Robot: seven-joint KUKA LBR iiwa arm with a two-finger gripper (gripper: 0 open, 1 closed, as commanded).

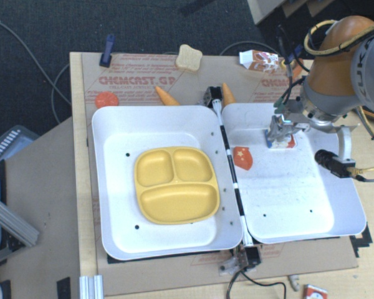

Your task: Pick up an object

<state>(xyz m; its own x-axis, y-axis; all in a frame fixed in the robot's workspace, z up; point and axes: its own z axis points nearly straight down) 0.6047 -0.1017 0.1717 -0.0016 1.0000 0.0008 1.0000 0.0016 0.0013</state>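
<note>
Divided tray (174,185) in left bin (109,167).

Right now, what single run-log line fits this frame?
arm: over right white bin | gripper: low over small red-and-white object | red strawberry-like piece: right bin, near divider | yellow sectioned plastic plate: left white bin

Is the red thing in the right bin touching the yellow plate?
Apart. The camera view shows the red thing in the right bin and the yellow plate in the left bin, with both bins' rims between them.
</note>
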